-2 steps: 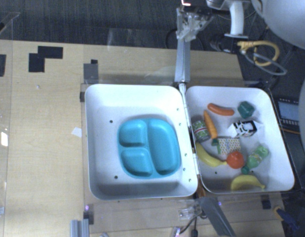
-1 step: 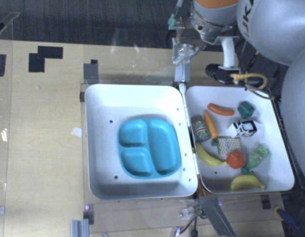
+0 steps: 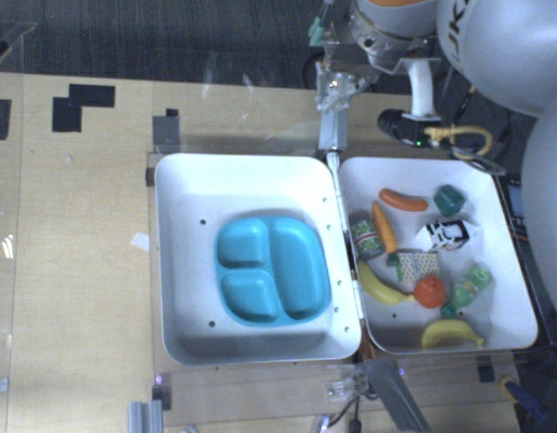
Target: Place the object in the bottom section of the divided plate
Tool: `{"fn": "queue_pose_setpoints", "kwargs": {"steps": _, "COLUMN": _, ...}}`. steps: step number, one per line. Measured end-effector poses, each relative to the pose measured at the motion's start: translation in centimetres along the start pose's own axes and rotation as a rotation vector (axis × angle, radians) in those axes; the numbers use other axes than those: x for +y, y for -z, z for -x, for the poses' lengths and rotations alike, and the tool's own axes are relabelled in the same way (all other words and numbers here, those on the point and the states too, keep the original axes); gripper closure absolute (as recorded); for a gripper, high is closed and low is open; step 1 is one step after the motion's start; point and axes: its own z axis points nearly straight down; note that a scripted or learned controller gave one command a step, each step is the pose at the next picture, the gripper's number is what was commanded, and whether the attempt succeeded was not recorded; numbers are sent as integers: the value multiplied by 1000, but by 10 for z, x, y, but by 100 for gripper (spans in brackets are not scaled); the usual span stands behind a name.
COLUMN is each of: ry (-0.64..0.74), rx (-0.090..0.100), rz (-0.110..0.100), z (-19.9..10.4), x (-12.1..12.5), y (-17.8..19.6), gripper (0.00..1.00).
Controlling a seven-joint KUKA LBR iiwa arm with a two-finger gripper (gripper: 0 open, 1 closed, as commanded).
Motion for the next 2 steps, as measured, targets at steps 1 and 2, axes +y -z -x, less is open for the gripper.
{"fn": "queue_pose_setpoints", "kwargs": {"steps": 1, "ry": 349, "rx": 2, "rz": -3, "z": -95, "x": 7, "y": 58, "gripper": 100}}
{"fn": "queue_pose_setpoints", "kwargs": {"steps": 2, "ry": 244, "rx": 2, "rz": -4, "z": -76, "x": -22, "y": 74, "gripper": 100}}
